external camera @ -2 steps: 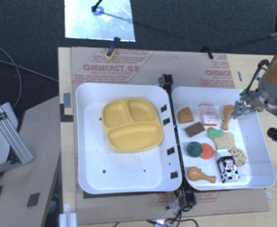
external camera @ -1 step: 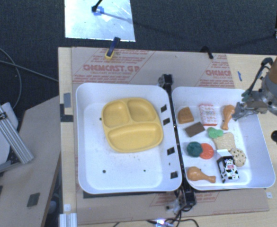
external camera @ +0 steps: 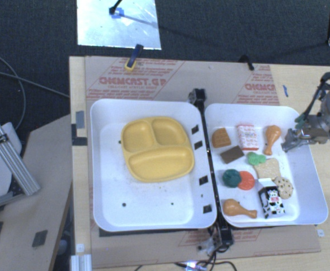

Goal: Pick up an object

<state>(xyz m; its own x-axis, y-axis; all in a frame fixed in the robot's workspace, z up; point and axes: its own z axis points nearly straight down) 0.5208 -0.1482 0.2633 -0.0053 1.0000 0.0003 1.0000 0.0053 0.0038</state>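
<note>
Bins (external camera: 108, 168): white glossy plastic. Divided tray (external camera: 156, 149): yellow matt plastic. Counter (external camera: 170, 78): printed brown paper sheet.

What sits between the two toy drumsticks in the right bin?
In the camera view, between the upper drumstick and the lower drumstick lie a green leafy piece and a red disc.

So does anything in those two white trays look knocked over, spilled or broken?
Nothing stands out. The yellow divided plate lies flat in the left bin, turned a little askew to its walls. The toy food pieces lie loosely scattered but all inside the right bin, including the cow-patterned carton near the front. Nothing looks spilled or broken.
</note>
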